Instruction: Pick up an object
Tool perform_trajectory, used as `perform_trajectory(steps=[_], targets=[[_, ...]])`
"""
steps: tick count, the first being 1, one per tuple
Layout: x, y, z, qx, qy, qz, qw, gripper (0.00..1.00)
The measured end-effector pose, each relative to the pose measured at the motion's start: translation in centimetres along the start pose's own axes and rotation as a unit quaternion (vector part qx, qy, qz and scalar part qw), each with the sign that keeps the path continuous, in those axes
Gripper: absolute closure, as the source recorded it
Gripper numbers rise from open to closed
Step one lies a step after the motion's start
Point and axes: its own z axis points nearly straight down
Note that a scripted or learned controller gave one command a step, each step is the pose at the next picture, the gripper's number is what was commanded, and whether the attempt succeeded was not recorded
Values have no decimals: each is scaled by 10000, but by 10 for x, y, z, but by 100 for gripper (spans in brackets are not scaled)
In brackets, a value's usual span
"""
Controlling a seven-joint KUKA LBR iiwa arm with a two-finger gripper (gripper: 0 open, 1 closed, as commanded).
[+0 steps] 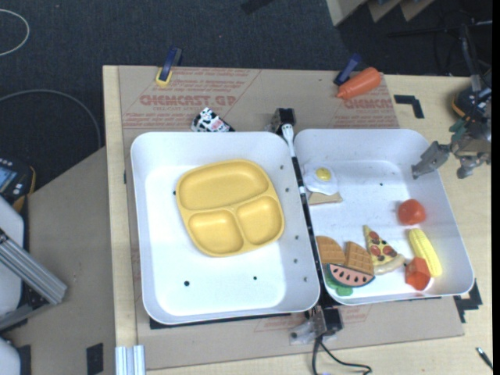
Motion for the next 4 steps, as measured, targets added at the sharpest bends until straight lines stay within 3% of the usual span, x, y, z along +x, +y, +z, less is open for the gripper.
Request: perform_trajectory(steps=[1, 3, 4], targets=[[1, 3, -8, -69, -18, -18, 10000, 0], [2, 13, 115, -33, -1, -18, 10000, 0], [5, 14, 157, -45, 16, -25, 10000, 0]])
